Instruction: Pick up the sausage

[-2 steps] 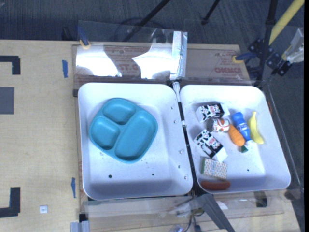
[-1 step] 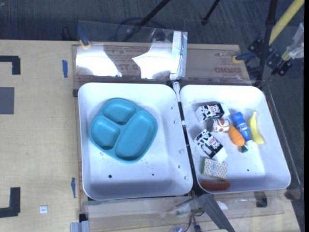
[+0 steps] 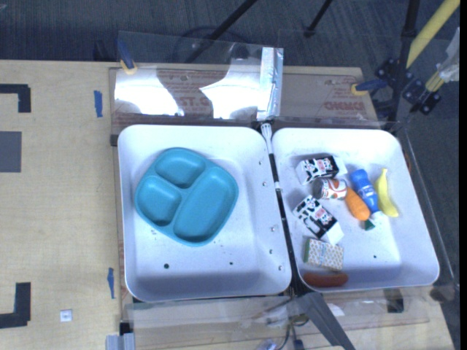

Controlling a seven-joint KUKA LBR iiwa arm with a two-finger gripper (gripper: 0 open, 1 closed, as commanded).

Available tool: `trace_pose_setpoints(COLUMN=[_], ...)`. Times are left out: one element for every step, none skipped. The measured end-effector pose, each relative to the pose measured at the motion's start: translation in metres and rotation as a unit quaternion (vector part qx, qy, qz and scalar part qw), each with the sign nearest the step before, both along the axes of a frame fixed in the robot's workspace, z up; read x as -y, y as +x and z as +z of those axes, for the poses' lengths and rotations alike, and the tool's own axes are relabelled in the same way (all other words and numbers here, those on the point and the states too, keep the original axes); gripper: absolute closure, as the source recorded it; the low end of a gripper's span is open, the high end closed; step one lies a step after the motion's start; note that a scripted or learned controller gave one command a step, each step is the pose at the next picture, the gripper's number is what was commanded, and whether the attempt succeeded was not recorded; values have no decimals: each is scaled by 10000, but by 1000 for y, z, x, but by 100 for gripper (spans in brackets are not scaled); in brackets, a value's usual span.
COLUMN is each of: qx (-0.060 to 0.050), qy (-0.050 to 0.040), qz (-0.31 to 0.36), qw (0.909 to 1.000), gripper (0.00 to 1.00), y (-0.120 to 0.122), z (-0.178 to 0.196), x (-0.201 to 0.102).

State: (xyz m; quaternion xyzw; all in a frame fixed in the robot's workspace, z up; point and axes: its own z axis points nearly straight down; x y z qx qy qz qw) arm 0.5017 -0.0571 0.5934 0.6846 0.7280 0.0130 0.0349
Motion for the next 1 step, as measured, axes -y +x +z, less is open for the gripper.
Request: trace_pose_setpoints(qx=[27], qy=[-10], qz=[15], qw=[10000], gripper=[100], y=[1], z=[11], x=[-1])
